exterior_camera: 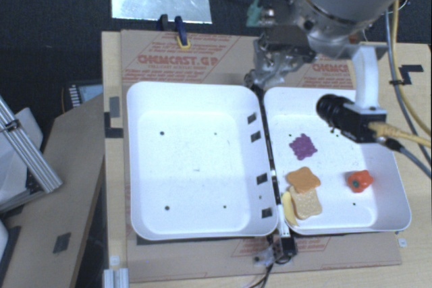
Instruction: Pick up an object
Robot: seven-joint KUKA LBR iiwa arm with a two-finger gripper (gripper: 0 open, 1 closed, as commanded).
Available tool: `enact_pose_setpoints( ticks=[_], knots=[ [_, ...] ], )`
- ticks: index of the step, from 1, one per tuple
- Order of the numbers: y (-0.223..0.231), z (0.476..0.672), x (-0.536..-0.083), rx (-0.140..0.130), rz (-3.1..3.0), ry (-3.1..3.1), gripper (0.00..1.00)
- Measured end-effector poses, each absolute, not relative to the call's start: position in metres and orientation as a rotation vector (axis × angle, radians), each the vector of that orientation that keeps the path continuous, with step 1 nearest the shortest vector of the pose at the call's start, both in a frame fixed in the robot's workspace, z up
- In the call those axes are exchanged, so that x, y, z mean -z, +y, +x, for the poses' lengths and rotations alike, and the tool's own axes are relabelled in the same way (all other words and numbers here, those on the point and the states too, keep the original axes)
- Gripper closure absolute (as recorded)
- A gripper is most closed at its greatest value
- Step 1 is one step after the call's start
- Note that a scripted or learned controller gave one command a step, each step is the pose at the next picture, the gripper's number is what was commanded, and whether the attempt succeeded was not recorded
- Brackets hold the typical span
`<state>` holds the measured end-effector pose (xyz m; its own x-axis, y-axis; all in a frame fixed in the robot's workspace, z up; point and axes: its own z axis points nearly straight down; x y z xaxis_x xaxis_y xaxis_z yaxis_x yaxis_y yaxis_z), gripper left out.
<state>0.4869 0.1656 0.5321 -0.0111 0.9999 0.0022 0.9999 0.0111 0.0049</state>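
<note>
Closest to us sits a bread slice (307,204) with a yellow piece (289,208) tucked against it and an orange slice (303,179) touching its far side, all in the right bin (388,216), well below the gripper (268,79). Purple grapes (303,146) lie nearer the gripper, a small red-orange thing (360,181) off to its lower right. We can't tell the gripper's state; it sits over the bins' far edge.

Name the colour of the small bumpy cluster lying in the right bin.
Purple; the cluster shows in the camera view, in the right bin.
</note>
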Motion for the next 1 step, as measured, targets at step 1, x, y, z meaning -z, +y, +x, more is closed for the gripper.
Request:
enact_pose_setpoints(
  ticks=[1],
  knots=[
    [0.2251, 0.4857, -0.5348, -0.005, 2.211, 2.233, 1.0]
  ],
)
